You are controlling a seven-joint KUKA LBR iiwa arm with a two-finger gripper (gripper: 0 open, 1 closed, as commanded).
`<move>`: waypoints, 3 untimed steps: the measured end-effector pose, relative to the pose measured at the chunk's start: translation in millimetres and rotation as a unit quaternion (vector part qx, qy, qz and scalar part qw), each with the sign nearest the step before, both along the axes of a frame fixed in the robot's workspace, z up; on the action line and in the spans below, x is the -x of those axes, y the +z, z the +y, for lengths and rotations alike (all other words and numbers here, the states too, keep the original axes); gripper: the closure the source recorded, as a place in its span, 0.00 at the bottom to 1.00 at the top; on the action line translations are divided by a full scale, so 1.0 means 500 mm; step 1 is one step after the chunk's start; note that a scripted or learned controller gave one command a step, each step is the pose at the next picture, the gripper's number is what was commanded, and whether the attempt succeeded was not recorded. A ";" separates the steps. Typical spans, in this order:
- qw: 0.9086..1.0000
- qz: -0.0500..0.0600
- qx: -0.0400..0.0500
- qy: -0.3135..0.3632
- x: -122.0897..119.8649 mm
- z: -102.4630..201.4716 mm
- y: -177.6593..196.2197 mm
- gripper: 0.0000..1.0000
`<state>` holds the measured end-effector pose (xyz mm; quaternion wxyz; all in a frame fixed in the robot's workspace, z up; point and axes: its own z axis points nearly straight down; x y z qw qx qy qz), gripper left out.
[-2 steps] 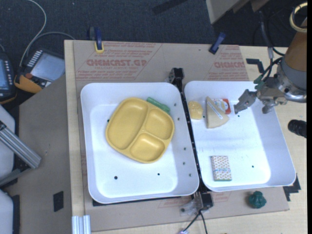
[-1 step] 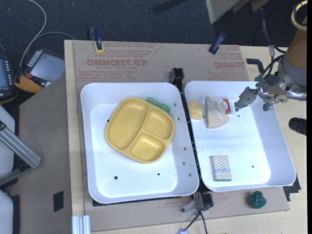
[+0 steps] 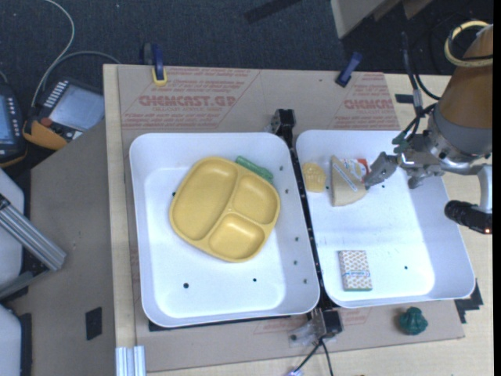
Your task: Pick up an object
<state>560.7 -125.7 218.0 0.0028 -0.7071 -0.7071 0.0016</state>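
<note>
Hovering over the upper part of the right shallow white bin [image 3: 450,272], the gripper [image 3: 378,171] reaches in from the right at the end of the grey arm [image 3: 470,92] with its orange band, and its dark tip lies just beside the right edge of a tan wedge-shaped packet with a red-and-white label [image 3: 347,180]. Whether the gripper is released or clenched cannot be told from this slanted view, and nothing can be seen held by it.

The packet looks like the nearest candidate, lying near the bin's top-left corner with a small pale yellow rounded object [image 3: 314,177] just beside it on the left. A small rectangular box with a blue patterned face [image 3: 355,269] lies flat, well apart, lower in the same bin. The left white bin [image 3: 156,233] holds a yellow three-compartment plastic plate [image 3: 225,208] with a green strip [image 3: 254,168] peeking out at its upper edge.

To do the pick well, the gripper should probably centre over the packet rather than its edge, descend straight, and close across its narrower span. The packet appears tilted and irregular, so a shallow bite could slip off; pushing it leftward risks jamming it against the yellow object or the bin wall. A slow lift would show whether the grasp holds.
</note>
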 end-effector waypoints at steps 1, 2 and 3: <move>1.000 0.001 0.000 -0.001 -0.005 -0.016 -0.118 0.00; 1.000 0.001 0.000 0.000 0.011 -0.013 -0.208 0.00; 1.000 -0.004 0.001 0.000 0.006 -0.014 -0.181 1.00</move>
